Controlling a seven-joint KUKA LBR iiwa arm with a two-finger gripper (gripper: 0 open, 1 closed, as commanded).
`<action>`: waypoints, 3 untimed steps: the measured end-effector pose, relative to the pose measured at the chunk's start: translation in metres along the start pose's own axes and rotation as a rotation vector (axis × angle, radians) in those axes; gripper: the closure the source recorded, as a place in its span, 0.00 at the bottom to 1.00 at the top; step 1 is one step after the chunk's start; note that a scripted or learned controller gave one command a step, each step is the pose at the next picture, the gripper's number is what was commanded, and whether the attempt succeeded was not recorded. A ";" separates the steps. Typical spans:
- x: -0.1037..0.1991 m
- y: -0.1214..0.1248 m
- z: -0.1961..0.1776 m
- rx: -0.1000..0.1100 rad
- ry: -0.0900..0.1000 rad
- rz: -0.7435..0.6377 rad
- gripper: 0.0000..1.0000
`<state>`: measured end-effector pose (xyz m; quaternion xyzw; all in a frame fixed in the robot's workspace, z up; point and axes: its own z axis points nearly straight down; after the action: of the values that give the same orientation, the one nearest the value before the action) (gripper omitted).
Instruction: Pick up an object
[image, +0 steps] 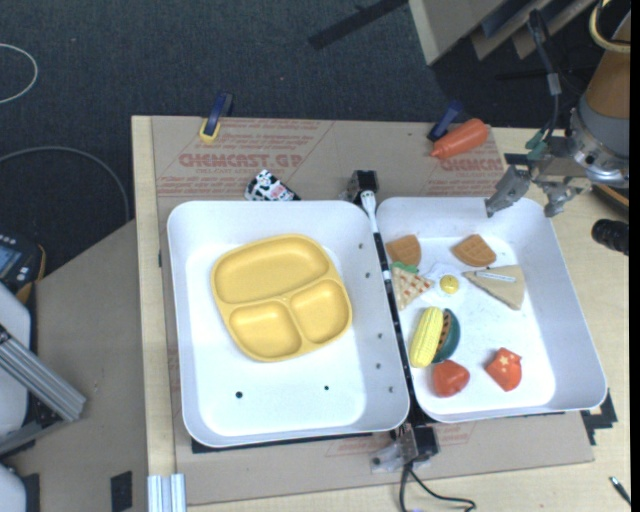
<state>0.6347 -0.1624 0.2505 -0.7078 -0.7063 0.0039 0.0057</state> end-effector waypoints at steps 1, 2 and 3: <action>0.000 0.002 -0.008 -0.013 -0.002 -0.002 0.00; 0.003 -0.002 0.036 -0.008 -0.002 -0.002 0.00; 0.008 -0.006 0.098 -0.007 -0.001 -0.003 0.00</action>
<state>0.6277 -0.1540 0.1525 -0.7069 -0.7073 0.0017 0.0029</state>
